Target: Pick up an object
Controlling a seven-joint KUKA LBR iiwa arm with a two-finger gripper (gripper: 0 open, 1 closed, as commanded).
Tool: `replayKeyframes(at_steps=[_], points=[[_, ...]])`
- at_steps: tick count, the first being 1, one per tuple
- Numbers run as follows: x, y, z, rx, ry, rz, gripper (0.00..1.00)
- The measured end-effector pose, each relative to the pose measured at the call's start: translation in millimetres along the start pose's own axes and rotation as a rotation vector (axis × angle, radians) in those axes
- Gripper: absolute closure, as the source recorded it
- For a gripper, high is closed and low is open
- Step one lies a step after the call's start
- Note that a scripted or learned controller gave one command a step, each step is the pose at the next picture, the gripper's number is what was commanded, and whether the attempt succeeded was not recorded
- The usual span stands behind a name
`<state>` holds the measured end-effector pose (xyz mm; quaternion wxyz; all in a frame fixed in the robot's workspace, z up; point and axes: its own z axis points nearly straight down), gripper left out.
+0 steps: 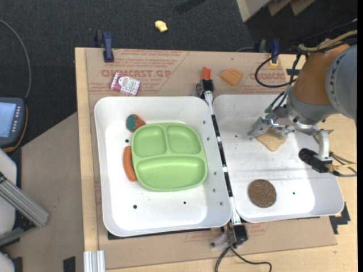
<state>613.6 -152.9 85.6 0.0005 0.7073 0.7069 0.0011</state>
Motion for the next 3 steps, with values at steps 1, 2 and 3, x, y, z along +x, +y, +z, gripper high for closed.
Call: replayKeyframes(at_steps=[1,2,3], points=[[-12.6,-19.2,-3.1,-0.007,-0.003,-0.001,0.0],[-53.8,25.9,-31.3,-0.007,-0.006,-0.001,0.0],[-17.9,-7.2,-0.7,-0.004,-0.006,-0.003,0.0]])
